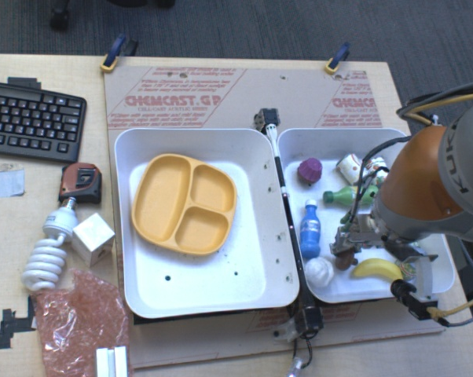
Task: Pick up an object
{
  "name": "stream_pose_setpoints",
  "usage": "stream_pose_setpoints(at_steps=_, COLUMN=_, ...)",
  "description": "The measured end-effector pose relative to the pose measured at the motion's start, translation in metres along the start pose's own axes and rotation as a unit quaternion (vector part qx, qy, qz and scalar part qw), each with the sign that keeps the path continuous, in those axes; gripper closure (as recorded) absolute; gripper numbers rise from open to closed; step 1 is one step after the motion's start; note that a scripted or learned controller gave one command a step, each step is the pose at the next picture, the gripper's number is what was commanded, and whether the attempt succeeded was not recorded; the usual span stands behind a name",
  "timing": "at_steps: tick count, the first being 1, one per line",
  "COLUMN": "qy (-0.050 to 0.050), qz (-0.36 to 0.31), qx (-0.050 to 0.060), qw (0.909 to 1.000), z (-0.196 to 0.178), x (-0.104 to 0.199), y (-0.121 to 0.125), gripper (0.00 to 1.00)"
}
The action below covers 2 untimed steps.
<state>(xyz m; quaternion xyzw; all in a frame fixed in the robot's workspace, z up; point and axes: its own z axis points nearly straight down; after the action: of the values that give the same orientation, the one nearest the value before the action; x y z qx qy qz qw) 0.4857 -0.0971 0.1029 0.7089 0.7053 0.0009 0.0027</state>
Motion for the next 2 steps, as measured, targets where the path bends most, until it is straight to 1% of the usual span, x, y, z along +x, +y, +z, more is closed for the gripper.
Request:
stream_pose_setpoints(at_steps=1, qy=0.001, qz=-0.003, qx=0.002, qw=1.0, z=-0.09, x=0.065, y=0.056, gripper=1.0)
stream_pose_setpoints(at_steps=2, qy=0.001, qz=-0.004, qx=0.003, qw=1.0, z=-0.089, x=0.101, y=0.103, gripper=1.0)
